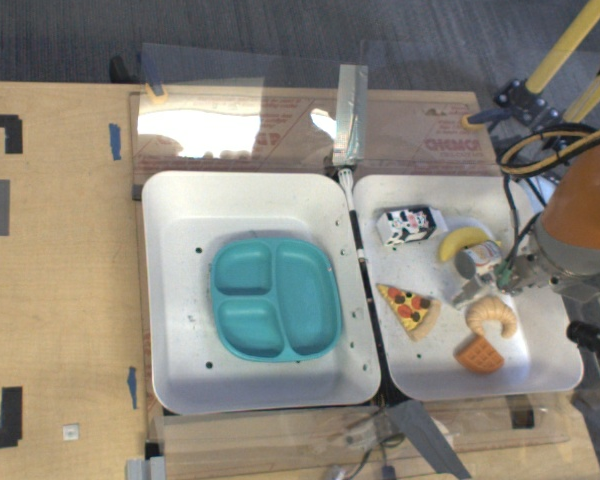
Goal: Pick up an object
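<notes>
Gripper (477,276) low in right bin (555,368), between banana (461,241) and croissant (492,315); finger state unclear.

Red lettering runs along the cardboard sheet (420,128) that lies behind the two bins on the worktop (60,268), but it is upside down and too blurred to read. More faint red print shows on the same sheet under the glare at the left, also unreadable. The small black-and-white carton (408,225) in the right bin (550,368) bears a pattern, with no legible words.
</notes>
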